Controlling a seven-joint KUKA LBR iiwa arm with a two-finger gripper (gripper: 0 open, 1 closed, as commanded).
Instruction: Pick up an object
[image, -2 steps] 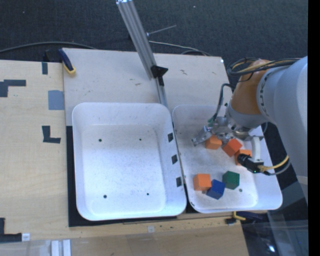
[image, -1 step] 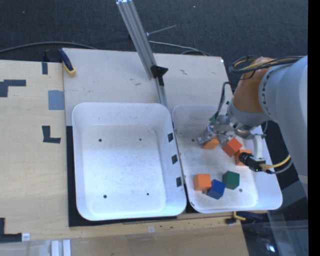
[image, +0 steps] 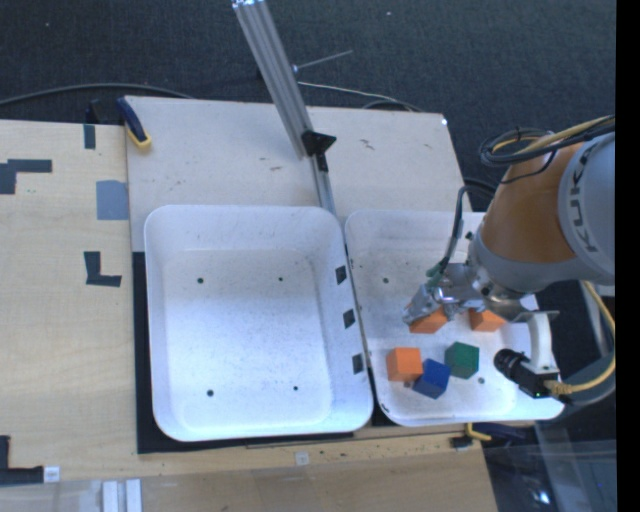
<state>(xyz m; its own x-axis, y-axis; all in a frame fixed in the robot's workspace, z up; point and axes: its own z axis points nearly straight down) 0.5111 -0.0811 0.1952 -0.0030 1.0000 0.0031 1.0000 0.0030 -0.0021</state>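
Gripper (image: 432, 308) is low in the right bin (image: 385, 255), near its middle, at an orange block (image: 428, 322). The block shows just under the tip, touching or nearly so. Cannot tell whether it is gripped; the wrist hides the contact.

Progress: approach looks done, the tool is down at a candidate object. Grasp unconfirmed, lift not yet done. My estimate: early to mid pick.

Around the gripper: a second orange block (image: 487, 320) lies just beside it on the arm side, partly under the wrist. Toward the bin's near edge sit a third orange block (image: 404, 364), a blue block (image: 433, 380) touching it, and a green block (image: 462, 359) close by. These three are apart from the gripper and should not obstruct a straight lift.

Possible hindrance: the second orange block close to the tool; a shift could nudge it.

Farther from the gripper, left bin (image: 240, 320) holds no blocks. A metal rod (image: 285, 90) slants over the bench beyond the bins.
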